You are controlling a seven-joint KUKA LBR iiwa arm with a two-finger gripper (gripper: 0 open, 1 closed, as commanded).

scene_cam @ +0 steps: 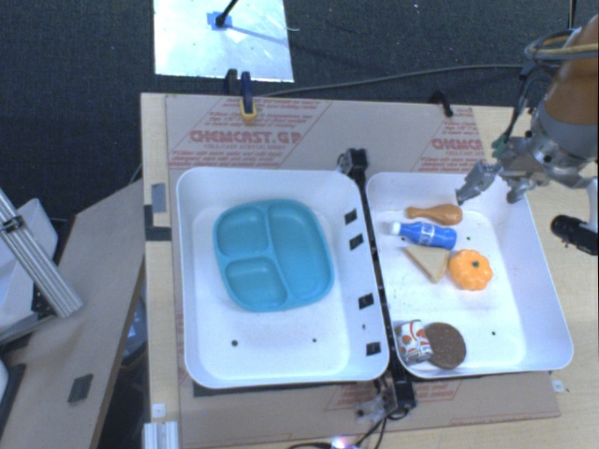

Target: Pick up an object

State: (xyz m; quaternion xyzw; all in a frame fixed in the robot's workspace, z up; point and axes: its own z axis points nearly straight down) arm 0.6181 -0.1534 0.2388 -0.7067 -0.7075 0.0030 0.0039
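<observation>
Nearest the camera in the right white plastic bin (543,288), a dark brown round cookie-like disc (447,343) lies against a small printed can on its side (413,340), both at the front rim; the disc looks flat and thin, awkward to get fingers under. Beyond them sit a small orange plastic pumpkin (470,269), round and probably light and rigid, liable to roll out of a pinch, and just beside it a tan wedge like a slice of bread (430,263). Next comes a small blue bottle with a white cap (424,235), long axis running left-right, cap to the left; pinching across its middle seems the safest hold, though its smooth side may slip. Touching it behind lies a brown toy drumstick (436,214), also lengthwise left-right, thin end left. Farthest, over the bin's back rim, the claw (495,186) hangs with its two fingers spread, pinching nothing. The left bin holds a turquoise divided tray (273,253).
</observation>
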